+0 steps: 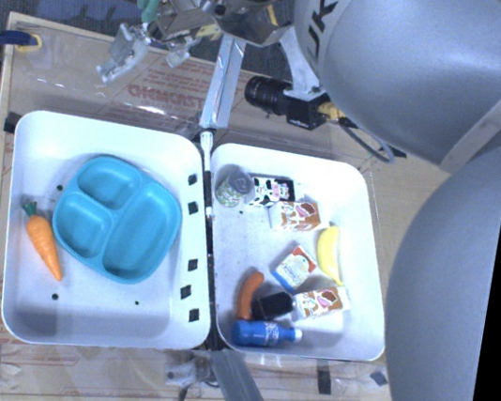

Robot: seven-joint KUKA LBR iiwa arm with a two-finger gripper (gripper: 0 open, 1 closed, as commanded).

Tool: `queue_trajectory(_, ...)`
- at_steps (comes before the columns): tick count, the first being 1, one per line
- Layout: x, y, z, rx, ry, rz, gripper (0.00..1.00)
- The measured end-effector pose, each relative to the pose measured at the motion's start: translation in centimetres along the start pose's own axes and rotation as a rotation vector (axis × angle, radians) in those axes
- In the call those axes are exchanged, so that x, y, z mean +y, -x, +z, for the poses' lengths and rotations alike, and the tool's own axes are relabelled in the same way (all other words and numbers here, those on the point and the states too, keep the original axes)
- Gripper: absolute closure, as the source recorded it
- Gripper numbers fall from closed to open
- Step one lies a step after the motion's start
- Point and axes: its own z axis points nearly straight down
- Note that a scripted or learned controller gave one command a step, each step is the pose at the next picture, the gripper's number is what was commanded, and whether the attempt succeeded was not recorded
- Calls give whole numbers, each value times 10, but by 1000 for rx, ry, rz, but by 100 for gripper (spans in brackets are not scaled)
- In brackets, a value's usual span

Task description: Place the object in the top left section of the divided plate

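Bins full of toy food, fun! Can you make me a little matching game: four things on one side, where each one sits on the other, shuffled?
Things:
1. carrot
2. plate
3. banana
4. bottle

Places:
A. right bin, near its front edge
B. middle of the left bin
C. left bin, left of the plate
D. right bin, towards its right wall

Pairs: 1-C, 2-B, 3-D, 4-A

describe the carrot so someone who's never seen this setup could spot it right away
Start at the left white bin, the one holding the blue divided plate. Look just off the plate's lower left edge, on the bin floor: the carrot lies there at a slant, beside the plate. It is the bin's one orange thing, tapering to a point, with a bit of green at its upper left end.
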Motion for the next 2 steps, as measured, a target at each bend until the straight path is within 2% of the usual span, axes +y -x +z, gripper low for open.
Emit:
queue_trajectory(1,-5,9,2,0,-3,517,0)
queue_trajectory(2,-35,-19,42,-1,-10,947,0)
